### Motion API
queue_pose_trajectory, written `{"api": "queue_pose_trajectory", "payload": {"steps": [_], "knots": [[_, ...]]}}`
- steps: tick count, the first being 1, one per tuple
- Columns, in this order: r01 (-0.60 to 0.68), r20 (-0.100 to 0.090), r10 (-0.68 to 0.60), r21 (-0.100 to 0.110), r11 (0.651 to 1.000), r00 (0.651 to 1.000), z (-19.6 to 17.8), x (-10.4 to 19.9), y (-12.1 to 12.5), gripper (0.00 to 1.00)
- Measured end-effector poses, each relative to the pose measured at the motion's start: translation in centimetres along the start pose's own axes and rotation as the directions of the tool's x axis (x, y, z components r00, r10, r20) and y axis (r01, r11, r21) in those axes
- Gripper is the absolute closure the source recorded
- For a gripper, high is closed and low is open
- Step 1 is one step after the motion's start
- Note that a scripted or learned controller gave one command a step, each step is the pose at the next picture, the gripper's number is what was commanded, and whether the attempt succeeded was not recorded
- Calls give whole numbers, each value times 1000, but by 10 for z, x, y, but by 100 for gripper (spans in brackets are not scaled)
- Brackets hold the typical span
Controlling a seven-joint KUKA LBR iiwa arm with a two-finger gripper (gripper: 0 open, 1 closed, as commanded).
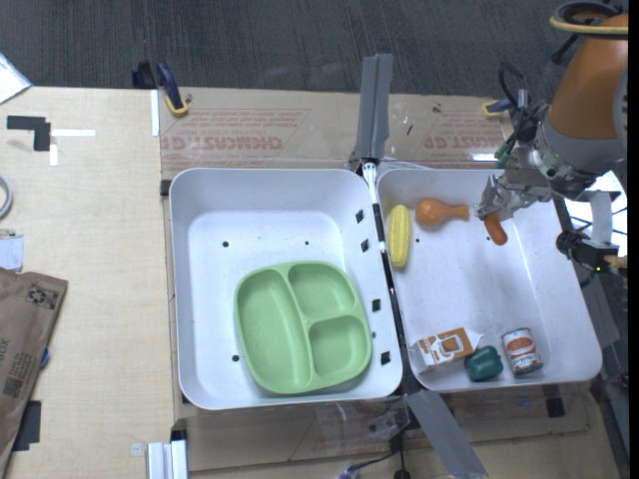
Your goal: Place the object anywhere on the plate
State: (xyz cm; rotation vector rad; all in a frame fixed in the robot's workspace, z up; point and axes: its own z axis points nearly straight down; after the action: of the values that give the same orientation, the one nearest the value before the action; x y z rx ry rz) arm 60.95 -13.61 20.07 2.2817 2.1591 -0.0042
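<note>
- Around my green plate (300, 327), the left bin's (190, 267) floor is bare on every side.
- Right of the plate, corn (398, 235) hugs the divider.
- Carton (442, 348), green lump (484, 364) and can (520, 352) crowd the right bin's near edge.

We read red mirrored lettering, roughly "CHEMCAST GP", on the brown board (262, 128) at twelve o'clock behind the bins. A recycling sign marks the cardboard (25, 307) at nine o'clock. Carton and can labels stay illegible.

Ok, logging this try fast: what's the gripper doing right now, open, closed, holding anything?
Gripper: closed on the small orange carrot-shaped toy, raised above the right white bin.
</note>
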Motion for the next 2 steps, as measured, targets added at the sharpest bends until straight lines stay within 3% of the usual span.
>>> {"api": "queue_pose_trajectory", "payload": {"steps": [1, 2], "knots": [[-197, 0, 197, -1, 980, 980, -49, -39, 12, 100], [35, -1, -35, 2, 999, 999, 1, 29, -15, 100]]}}
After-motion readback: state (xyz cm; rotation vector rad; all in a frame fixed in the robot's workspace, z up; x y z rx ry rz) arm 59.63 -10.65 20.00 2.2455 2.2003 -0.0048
